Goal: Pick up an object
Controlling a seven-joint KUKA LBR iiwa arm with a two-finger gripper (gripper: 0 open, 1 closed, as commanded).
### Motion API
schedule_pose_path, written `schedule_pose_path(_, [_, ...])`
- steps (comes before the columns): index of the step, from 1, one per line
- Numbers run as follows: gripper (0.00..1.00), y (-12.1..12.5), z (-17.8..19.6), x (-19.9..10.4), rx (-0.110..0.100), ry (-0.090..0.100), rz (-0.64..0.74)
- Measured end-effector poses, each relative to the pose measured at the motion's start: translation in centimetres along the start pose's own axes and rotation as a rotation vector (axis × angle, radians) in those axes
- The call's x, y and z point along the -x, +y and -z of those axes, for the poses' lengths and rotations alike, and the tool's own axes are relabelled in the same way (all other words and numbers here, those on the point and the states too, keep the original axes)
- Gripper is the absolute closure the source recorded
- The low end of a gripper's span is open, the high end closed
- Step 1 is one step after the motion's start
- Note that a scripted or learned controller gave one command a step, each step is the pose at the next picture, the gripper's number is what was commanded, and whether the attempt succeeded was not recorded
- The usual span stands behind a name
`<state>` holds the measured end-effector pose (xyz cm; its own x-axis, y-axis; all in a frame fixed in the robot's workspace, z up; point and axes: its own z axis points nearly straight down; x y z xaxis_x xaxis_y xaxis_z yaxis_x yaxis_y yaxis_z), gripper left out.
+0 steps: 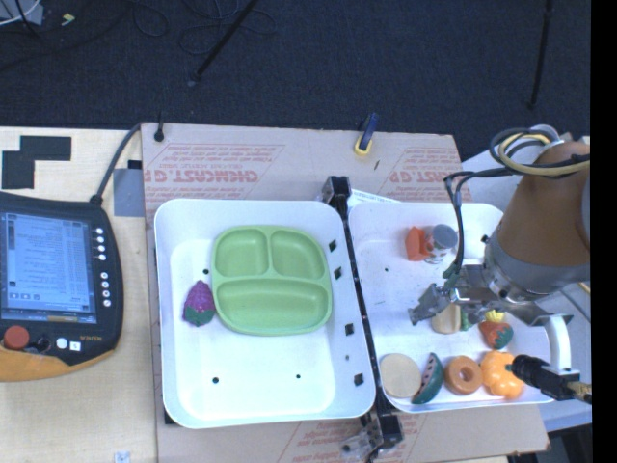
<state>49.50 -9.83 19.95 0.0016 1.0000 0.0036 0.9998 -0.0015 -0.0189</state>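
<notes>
Gripper (445, 307) in right bin (386, 249), finger state unclear; round doughnut (464, 375) near, glossy green tray (271, 280) left.

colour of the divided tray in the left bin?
Light green; the divided tray shows clearly in the camera view.
</notes>
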Motion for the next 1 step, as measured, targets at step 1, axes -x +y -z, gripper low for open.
schedule_pose_path(1, [0.00, 0.21, 0.41, 0.03, 0.009, -0.002, 0.002])
